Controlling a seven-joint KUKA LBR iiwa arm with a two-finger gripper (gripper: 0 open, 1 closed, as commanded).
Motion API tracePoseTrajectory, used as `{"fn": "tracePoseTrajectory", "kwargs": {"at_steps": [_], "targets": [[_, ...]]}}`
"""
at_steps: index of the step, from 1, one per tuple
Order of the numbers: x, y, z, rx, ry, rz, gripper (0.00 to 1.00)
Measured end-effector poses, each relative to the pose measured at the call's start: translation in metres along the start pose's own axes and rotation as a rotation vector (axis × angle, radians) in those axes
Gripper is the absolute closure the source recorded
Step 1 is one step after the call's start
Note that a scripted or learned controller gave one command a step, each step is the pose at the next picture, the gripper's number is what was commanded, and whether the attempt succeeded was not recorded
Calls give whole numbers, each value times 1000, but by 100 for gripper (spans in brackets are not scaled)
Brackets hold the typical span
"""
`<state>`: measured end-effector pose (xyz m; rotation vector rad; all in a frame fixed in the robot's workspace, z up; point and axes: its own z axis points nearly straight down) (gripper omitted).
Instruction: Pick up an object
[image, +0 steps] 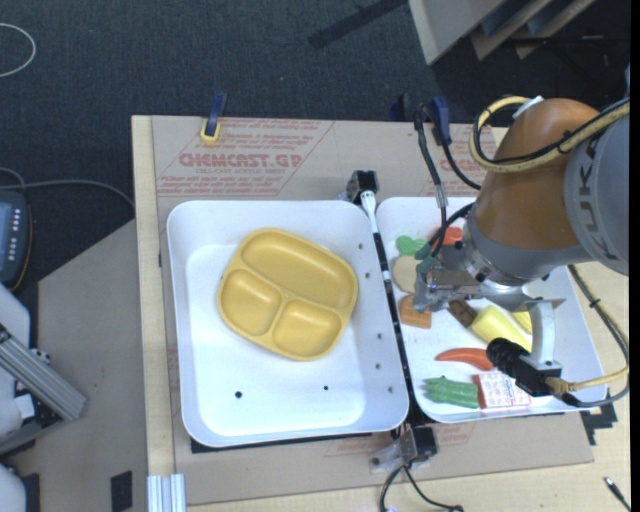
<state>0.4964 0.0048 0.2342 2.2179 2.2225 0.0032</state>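
My gripper (430, 293) hangs low over the left part of the right bin (560, 405), above an orange chunk (416, 316) and a tan round piece (404, 272). A green piece (410, 244) lies just behind it, with a small red-orange piece (452, 238) near the arm. In front of the gripper lie a red chili pepper (462, 355), a yellow piece (499, 325), a green leafy vegetable (450, 392) and a red-and-white box (502, 391). The arm's body hides much of the bin.
The left bin (200, 300) holds a yellow three-compartment plate (288, 292). A black divider strip (388, 300) runs between the bins. Cardboard (240, 155) lies under both bins, with clamps at its far edge.
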Motion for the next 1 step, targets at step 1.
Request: {"fn": "tracePoseTrajectory", "kwargs": {"at_steps": [1], "targets": [[-5, 6, 14, 6, 0, 3, 100]]}}
